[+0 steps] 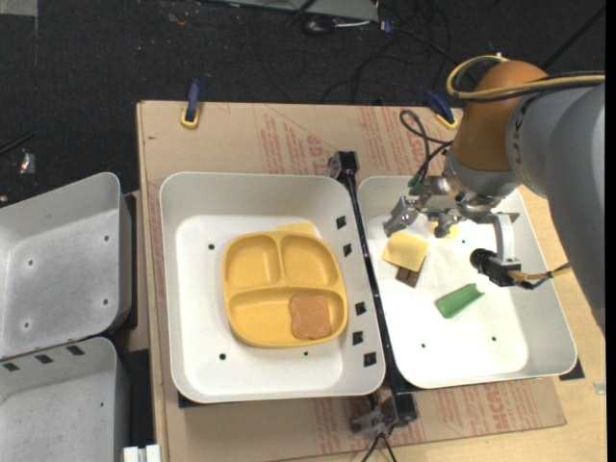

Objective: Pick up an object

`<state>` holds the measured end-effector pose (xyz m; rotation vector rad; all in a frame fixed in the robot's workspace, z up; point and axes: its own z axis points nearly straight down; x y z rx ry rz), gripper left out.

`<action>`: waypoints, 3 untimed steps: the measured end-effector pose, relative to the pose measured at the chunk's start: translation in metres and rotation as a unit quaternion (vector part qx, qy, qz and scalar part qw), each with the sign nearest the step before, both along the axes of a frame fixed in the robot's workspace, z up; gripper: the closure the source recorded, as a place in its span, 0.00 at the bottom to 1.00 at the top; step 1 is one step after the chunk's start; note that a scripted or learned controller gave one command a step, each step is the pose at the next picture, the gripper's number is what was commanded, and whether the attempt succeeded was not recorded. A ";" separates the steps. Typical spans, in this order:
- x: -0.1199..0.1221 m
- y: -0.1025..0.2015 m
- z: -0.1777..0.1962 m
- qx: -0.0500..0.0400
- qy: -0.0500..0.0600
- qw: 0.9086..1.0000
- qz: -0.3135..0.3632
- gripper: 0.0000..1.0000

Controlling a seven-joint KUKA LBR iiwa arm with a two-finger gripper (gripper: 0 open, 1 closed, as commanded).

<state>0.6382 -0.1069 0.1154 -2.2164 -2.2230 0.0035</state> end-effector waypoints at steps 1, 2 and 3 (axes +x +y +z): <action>0.000 0.001 -0.024 0.000 -0.001 1.000 -0.001 0.00; 0.001 0.001 -0.012 0.000 -0.003 1.000 -0.001 1.00; -0.002 -0.005 0.033 0.000 -0.004 1.000 -0.002 1.00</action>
